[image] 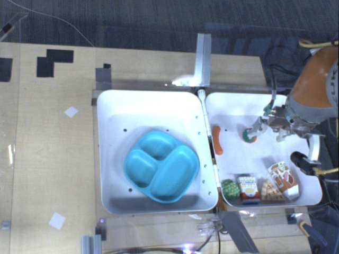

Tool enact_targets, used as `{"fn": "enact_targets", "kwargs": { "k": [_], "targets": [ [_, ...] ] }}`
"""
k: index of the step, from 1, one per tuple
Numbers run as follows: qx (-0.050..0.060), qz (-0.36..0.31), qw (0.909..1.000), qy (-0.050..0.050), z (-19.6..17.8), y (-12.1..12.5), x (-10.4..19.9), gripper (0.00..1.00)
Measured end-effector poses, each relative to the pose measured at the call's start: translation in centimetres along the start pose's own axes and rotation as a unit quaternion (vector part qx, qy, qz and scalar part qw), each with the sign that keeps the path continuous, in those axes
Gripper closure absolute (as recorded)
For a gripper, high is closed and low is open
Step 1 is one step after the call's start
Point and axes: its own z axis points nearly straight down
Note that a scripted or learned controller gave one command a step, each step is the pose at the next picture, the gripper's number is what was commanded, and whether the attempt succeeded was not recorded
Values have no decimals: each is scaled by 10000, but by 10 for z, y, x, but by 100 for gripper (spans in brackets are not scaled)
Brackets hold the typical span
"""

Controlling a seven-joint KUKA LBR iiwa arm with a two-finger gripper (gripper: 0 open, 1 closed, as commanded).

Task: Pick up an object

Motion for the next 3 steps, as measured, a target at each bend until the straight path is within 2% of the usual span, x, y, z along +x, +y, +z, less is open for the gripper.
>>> {"fn": "enact_targets", "kwargs": {
  "k": [1,2,3],
  "targets": [
    [-37,-536,9986,-2,57,38,35,0],
    [-79,-536,9985,-9,43,41,35,100],
    [-20,154,9999,5,-70,24,102,100]
  ]
}}
